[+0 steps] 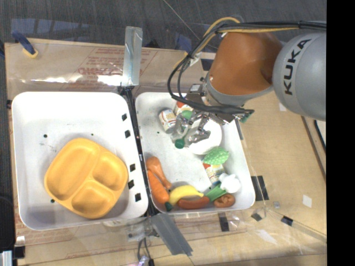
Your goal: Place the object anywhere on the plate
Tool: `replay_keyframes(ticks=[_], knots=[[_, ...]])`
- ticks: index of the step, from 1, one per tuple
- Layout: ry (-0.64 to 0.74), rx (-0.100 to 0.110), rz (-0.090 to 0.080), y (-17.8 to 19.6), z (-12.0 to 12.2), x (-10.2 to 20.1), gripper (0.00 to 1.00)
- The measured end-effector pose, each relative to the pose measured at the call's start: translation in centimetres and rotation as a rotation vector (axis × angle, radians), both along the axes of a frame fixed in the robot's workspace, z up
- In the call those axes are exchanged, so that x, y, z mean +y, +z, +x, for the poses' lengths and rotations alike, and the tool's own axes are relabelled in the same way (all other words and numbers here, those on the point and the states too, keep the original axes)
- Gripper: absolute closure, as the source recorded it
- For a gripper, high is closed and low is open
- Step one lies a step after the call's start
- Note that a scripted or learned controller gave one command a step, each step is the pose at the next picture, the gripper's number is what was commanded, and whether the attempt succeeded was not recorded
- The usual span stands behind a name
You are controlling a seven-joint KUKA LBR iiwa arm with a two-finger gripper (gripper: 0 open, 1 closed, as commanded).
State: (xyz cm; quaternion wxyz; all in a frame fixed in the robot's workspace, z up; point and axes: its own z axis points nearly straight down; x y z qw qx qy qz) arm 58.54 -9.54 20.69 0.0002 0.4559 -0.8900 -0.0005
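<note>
We count two bins (pixel 22 148), one plate (pixel 86 177), one carrot (pixel 157 183), one banana (pixel 184 193). Gripper (pixel 191 131) grip: cannot tell. Cardboard-covered bench (pixel 277 165).

The arm (pixel 260 65) is cut off by the right side of the view, and its orange band hides the far rim of the right bin (pixel 161 165). The gripper (pixel 191 131) sits in a cluster of small items, so its finger gap is unreadable. A small can (pixel 166 118) beside it is blurred. Toys (pixel 194 195) piled in the near corner overlap, partly covering each other.
</note>
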Motion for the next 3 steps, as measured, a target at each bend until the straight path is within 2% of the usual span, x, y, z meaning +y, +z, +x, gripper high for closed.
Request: replay_keyframes(ticks=[1,2,3], knots=[[-0.046,-0.001,0.001,-0.4,-4.5,5.6,1.0],[-0.23,0.0,0.0,-0.2,-7.1,10.9,1.0],[-0.23,0.0,0.0,-0.2,-7.1,10.8,0.0]])
